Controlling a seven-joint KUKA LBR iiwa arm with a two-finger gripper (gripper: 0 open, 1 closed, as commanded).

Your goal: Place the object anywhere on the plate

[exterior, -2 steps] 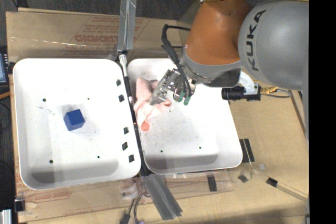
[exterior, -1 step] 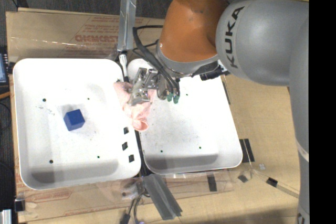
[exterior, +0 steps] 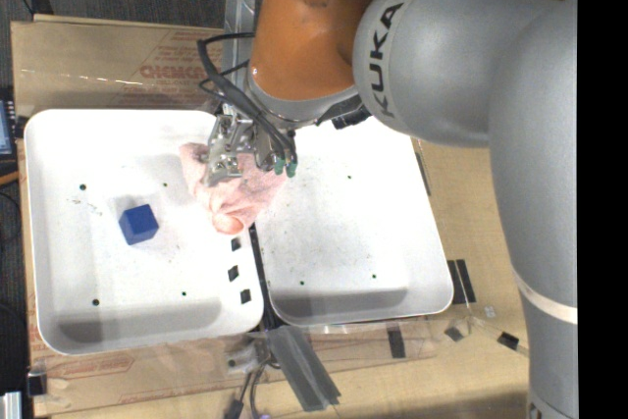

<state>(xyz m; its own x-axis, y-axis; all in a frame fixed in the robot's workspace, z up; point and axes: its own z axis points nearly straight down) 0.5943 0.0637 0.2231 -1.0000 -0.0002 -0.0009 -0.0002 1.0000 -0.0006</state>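
**Over the seam: claw at a pink thing**

Between the two white bins, one claw [exterior: 243,155] hangs low over one pink, crumpled object [exterior: 235,193] that straddles the left bin [exterior: 59,211] and right bin [exterior: 392,240]; whether it grips cannot be told; one blue cube [exterior: 139,223] sits apart in the left bin; the arm [exterior: 442,64] hides the right bin's far edge.

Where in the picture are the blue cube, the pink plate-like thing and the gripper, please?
blue cube [exterior: 139,223]: camera view, on its top face, in the left bin.
pink plate [exterior: 235,199]: camera view, on its bare lower part.
gripper [exterior: 228,162]: camera view, at its tip over the plate.
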